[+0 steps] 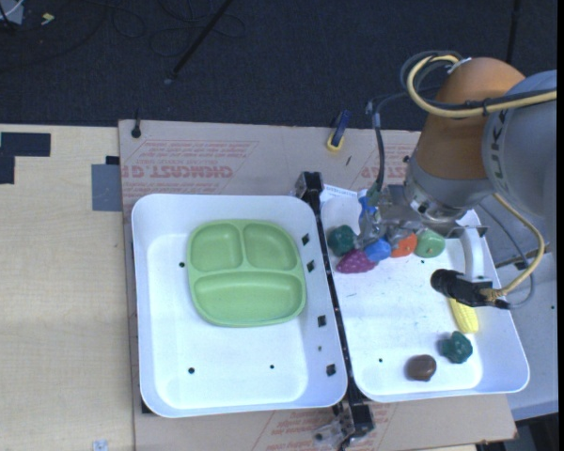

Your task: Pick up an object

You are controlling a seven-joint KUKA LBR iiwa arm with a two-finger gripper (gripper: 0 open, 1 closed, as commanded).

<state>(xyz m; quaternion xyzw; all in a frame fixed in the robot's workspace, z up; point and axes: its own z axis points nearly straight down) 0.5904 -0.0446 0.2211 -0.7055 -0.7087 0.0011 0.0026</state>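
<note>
Two shallow white plastic bins sit side by side on a pale wooden table (47, 299). The left bin (164, 355) holds a light green divided plastic plate (246, 272), lying flat near its middle and well apart from the action. The grey robot arm with an orange band (461, 120) reaches in from 3 o'clock and hangs low over the far edge of the right bin (395, 322), where most of the small toys are crowded together. That crowding probably explains the arm's position, since a blind descent there has the best odds of meeting something. The jaws hover right above the cluster, and I cannot tell whether they are released or clenched; nothing visibly sits between them. At 10 o'clock in the bin lies a dark green rounded toy (341, 241), with a purple lumpy toy (357, 262) just beside it. A small blue toy (378, 249), closest under the jaws, looks the likeliest object to be picked. An orange toy (404, 245) and a pale green rounded toy (430, 244) follow towards 12 o'clock. A yellow elongated toy (464, 318) lies right of centre. A teal knobbly toy (456, 348) rests at 5 o'clock and a brown rounded toy (420, 368) at 6 o'clock, both apart and easier to isolate.
</note>
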